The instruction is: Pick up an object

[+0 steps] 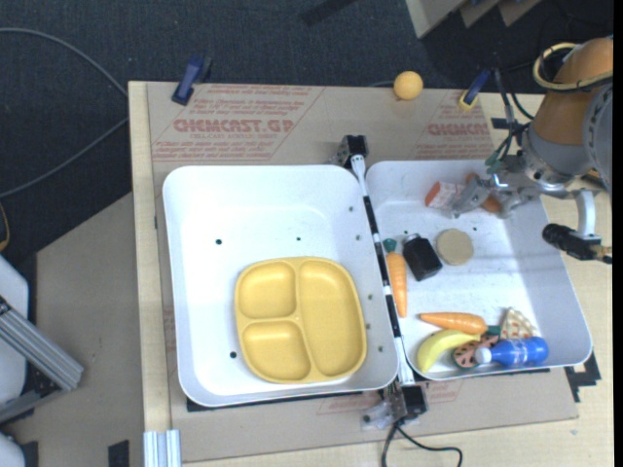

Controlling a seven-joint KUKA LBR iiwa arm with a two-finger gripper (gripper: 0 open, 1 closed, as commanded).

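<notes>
The arm (569,115) enters from the 3 o'clock side of the view and reaches down into the right bin (545,270). Its gripper (484,196) sits low at about 12 o'clock in that bin, near the far wall. It is too small and cluttered here to tell whether it is spread or closed, or whether anything sits in it.

Just beside the gripper, at its 9 o'clock, lies a red-and-white packet (442,195); whether the two touch cannot be told. Towards 7 o'clock from the gripper, apart from it, rests a tan round disc (454,247), with a black block (421,258) touching or nearly touching it at its 8 o'clock.

A toy carrot (396,282) lies lengthwise along the seam between the bins, at the right bin's 9 o'clock. Near the bin's 6 o'clock edge a second carrot (453,322) lies above a banana (436,349). A blue bottle (516,352) lies on its side at the banana's 3 o'clock, and a pizza slice (516,321) sits just at the bottle's 12 o'clock.

The left bin (195,261) holds a yellow divided plate (301,317) towards its 5 o'clock corner. On the bench (146,163), at 12 o'clock from the right bin, rests a yellow ball (408,85).
</notes>
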